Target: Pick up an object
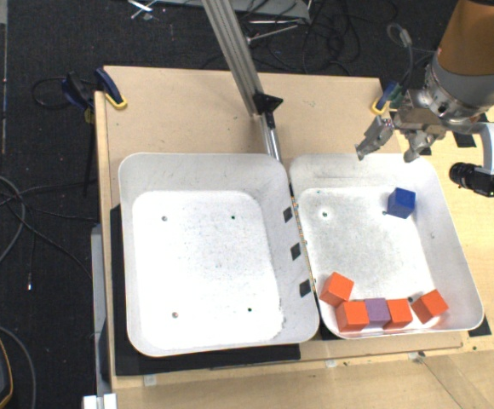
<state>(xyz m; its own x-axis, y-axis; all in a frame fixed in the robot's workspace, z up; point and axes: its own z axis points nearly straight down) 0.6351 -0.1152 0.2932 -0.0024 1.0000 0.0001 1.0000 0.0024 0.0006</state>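
My gripper [393, 146] hangs above the far rim of the right bin [375, 170], its two fingers spread apart with nothing between them. A blue cube [401, 203] lies in the right bin, just in front of the gripper and slightly right. Along the bin's near edge sit several blocks: an orange one [338, 288], another orange one [353, 315], a purple one [376, 312], an orange one [399, 313] and an orange one [432, 306] at the right corner.
The left bin [136, 228] lies beside the right one, with black clips [298, 250] along the seam. A slanted metal pole [238, 54] crosses the bench behind the bins. Clamps [111, 92] sit on the far left bench corner.
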